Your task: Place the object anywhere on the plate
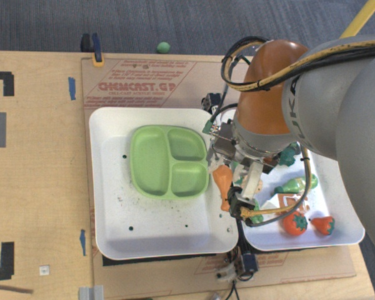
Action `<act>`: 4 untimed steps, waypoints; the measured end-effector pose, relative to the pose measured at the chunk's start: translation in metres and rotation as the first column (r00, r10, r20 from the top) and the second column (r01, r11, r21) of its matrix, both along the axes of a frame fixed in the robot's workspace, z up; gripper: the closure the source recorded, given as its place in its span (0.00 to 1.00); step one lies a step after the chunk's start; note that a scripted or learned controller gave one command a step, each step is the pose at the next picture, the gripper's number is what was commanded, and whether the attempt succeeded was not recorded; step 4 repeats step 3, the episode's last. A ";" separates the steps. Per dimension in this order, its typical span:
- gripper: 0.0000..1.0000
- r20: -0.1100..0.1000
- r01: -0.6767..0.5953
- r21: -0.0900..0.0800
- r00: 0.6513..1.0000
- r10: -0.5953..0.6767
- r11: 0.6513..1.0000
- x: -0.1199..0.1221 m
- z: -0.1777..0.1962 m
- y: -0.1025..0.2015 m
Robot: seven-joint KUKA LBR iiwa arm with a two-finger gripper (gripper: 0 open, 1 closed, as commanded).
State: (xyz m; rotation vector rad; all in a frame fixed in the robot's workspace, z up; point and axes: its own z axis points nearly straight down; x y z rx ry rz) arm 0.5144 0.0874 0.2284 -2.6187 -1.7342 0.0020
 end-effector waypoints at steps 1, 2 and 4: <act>1.00 0.001 0.009 0.001 1.000 -0.009 1.000 0.027 0.033 0.068; 1.00 0.002 0.052 -0.001 0.999 -0.052 0.999 0.089 0.035 0.040; 0.00 0.001 0.051 0.000 0.999 -0.051 0.999 0.089 0.035 0.041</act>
